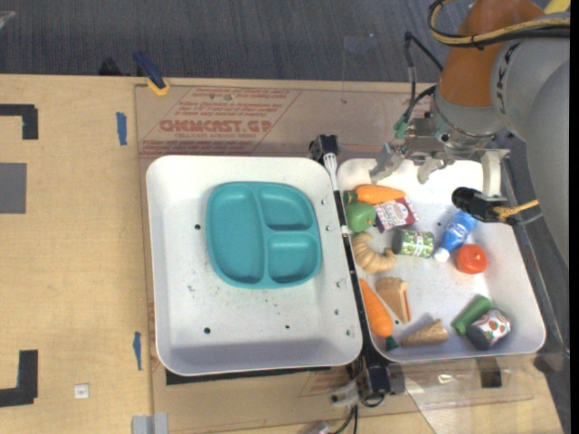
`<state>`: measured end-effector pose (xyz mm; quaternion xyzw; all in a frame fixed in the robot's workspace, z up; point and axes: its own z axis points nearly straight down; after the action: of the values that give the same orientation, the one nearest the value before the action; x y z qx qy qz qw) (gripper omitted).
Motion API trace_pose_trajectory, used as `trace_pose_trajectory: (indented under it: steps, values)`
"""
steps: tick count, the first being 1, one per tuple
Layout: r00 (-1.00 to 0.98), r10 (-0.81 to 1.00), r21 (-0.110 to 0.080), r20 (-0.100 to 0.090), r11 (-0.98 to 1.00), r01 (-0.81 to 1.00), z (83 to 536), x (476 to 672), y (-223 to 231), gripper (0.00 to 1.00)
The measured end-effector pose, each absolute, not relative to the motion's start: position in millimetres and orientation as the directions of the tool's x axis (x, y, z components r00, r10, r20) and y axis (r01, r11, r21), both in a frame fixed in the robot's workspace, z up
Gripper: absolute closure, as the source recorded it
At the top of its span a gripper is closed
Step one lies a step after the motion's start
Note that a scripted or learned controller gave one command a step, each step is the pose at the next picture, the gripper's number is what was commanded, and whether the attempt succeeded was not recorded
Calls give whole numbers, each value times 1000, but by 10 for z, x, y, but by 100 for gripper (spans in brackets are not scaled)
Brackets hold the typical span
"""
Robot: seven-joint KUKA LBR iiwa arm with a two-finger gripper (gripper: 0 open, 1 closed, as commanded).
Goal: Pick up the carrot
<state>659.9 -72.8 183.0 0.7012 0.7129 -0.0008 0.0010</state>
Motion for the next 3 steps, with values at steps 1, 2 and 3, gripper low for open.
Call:
trace_pose_trajectory:
  steps: [1,2,3]
  values:
    - [126,992,3,-2,-126,992,1024,6647,-924,0]
    - [491,871,4,1,-491,871,878,6293,-1337,0]
    - [499,867,5,1,-499,867,888,5870,-1021,0]
